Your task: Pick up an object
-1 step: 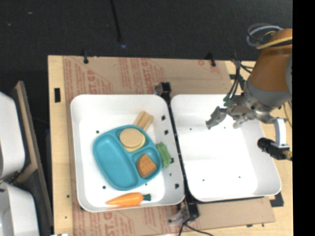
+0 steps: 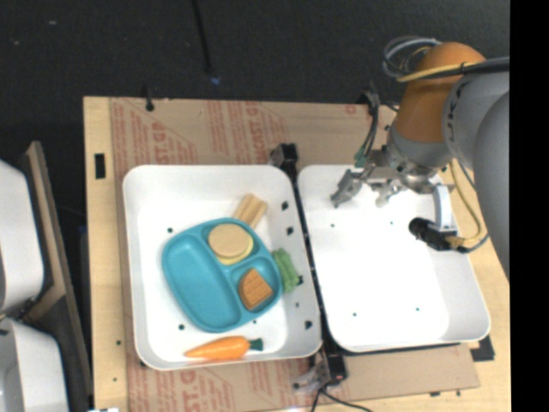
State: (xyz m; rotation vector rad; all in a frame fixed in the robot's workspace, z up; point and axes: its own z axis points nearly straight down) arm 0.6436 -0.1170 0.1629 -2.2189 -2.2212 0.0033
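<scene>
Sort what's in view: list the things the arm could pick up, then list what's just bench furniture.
Pickable, all in the left bin:
blue tray
round cookie
brown cracker
carrot
wooden block
green piece

Not for picking:
right bin, with the gripper over its far edge
black clips between the bins
cardboard bench top

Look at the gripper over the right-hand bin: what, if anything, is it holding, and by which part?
Nothing. The gripper hangs open over the right bin, with only bare white bin floor between its fingers.
</scene>
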